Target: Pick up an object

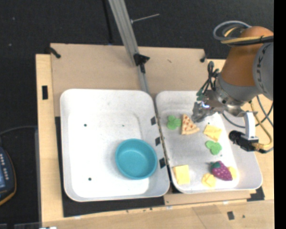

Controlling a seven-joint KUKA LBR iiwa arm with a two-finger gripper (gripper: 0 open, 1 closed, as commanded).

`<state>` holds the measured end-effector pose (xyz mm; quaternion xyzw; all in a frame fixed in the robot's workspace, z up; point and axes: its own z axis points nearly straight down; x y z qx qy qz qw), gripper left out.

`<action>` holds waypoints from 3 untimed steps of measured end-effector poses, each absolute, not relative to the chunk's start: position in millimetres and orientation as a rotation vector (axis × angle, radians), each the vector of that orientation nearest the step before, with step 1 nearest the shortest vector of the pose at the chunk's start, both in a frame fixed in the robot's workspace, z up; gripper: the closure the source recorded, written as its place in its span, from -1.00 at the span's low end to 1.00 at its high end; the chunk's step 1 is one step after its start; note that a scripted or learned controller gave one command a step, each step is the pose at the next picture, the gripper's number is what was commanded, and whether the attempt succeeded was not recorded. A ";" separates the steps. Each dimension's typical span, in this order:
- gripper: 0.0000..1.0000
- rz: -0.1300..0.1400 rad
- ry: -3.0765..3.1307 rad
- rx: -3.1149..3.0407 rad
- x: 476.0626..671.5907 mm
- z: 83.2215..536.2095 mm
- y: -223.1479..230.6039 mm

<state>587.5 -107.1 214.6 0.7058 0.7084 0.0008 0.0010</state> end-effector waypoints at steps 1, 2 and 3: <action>1.00 0.002 2.228 2.215 576.6 213.9 -61.4; 1.00 0.006 2.231 2.212 565.8 229.6 -5.4; 1.00 0.007 2.230 2.211 562.4 245.1 46.3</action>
